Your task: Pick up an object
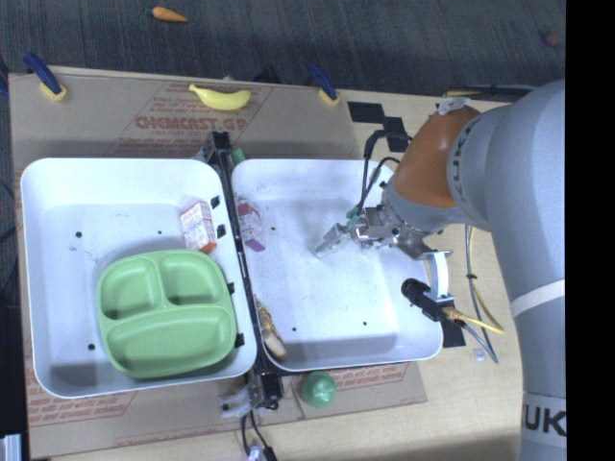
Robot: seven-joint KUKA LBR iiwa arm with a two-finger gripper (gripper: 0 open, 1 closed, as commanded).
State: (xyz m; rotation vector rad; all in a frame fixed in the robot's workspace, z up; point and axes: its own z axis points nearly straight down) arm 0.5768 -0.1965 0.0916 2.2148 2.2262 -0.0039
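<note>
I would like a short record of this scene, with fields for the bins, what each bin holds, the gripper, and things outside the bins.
left bin: green tray, small carton
right bin: small packet near its left wall
gripper: over the right bin, nothing seen in the jaws
outside the bins: banana, green ball, orange item on the floor

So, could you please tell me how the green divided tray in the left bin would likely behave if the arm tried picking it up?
The green tray looks like moulded plastic, so probably stiff and fairly light. It lies flat and wide in the left bin, so it seems unlikely to roll or tip. Its smooth, rounded rim may slip from the tool.
</note>
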